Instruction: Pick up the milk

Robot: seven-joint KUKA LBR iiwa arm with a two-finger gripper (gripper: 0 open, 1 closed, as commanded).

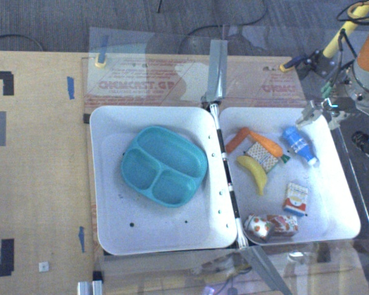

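Note:
The milk (296,199) is a small white and red carton lying in the right bin (338,226), near its front right. My gripper (321,117) hangs over the bin's far right corner, well behind the carton and just right of a blue bottle (299,144). Its two fingers stand apart with nothing between them.
The right bin also holds an orange carrot (258,140), a banana (253,172), a patterned packet (262,157) and a red and white package (272,225) at the front edge. A teal divided plate (164,165) lies in the left bin (111,226). Cables and yellow hoses (347,17) run at the far right.

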